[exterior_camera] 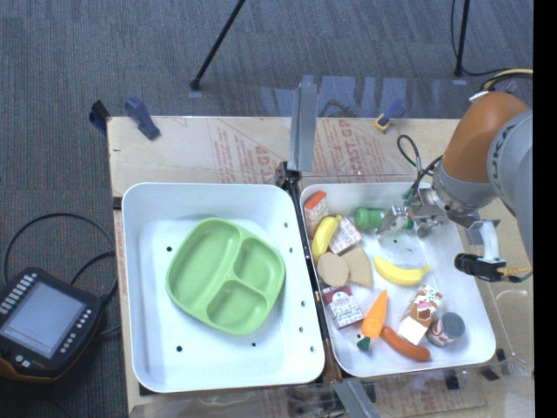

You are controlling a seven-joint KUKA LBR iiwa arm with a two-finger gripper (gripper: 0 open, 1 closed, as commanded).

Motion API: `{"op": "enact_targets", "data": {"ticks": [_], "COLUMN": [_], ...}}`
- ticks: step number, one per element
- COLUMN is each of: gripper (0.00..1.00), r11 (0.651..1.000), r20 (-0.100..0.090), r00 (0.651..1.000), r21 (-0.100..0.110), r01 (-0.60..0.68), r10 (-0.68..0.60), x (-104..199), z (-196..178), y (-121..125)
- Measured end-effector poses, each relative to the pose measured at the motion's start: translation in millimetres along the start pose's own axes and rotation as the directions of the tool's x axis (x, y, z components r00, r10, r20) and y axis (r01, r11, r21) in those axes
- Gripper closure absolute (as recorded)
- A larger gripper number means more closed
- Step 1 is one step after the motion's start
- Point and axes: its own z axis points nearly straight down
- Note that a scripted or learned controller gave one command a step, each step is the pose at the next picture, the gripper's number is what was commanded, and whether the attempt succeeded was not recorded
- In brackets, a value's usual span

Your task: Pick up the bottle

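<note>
The bottle is small and green and lies on its side near the back of the right bin. My gripper is down in that bin right at the bottle's right end, touching or almost touching it. The grey arm with its orange band reaches in from the right above the bin's far right corner. The wrist hides the gripper's tips, and I cannot make out whether anything is between them.
Around the bottle lie two bananas, small cartons, bread slices, a carrot, a sausage and a can. The left bin holds a green divided plate.
</note>
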Motion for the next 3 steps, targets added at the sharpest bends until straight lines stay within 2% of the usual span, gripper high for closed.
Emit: {"op": "enact_targets", "data": {"ticks": [1,2,3], "gripper": [1.00,1.00,0.00], "r11": [1.000,0.994,0.994], "r20": [-0.002,0.002,0.002], "r00": [1.000,0.994,0.994], "r21": [0.003,-0.002,-0.001], "r01": [0.000,-0.111,-0.111], "r10": [0.000,0.111,0.111], "x": [0,44,44], "z": [-7,-157,-156], "y": [0,3,2]}}
